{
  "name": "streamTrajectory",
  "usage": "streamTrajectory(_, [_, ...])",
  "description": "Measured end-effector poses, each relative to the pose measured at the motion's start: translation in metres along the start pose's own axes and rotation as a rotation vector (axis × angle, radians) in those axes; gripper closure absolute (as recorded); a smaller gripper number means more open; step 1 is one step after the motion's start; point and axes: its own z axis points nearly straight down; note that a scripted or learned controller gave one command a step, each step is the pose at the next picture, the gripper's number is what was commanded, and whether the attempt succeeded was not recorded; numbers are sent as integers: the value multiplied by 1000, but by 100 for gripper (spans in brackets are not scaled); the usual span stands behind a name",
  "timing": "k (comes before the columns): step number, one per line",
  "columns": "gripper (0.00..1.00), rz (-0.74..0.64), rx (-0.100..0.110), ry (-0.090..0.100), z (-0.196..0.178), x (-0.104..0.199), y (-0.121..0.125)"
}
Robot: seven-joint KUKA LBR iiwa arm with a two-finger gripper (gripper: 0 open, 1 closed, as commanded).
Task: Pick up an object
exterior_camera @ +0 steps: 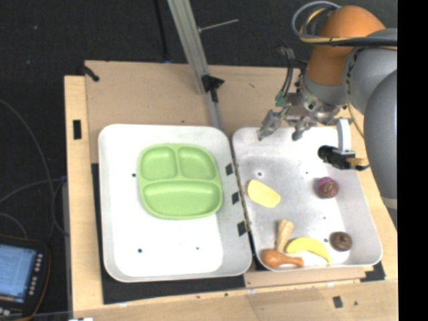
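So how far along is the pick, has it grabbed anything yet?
Nothing looks picked yet. The gripper hangs open over the right bin's far edge with nothing between its fingers. The yellow piece, purple item, banana and chocolate donut lie in that bin. Descent, grasp and lift remain.

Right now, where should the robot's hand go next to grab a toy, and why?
Probably down and toward the yellow piece. The hand hangs open over the right bin's far edge with nothing between its fingers, and that piece lies flat, apart from the other toys.
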Motion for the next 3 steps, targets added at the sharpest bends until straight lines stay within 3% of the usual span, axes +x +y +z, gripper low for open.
streamTrajectory(1, [0, -2, 2, 0, 62, 4, 0])
streamTrajectory(2, [0, -1, -2, -1, 86, 3, 0])
streamTrajectory(3, [100, -2, -7, -3, 72, 2, 2])
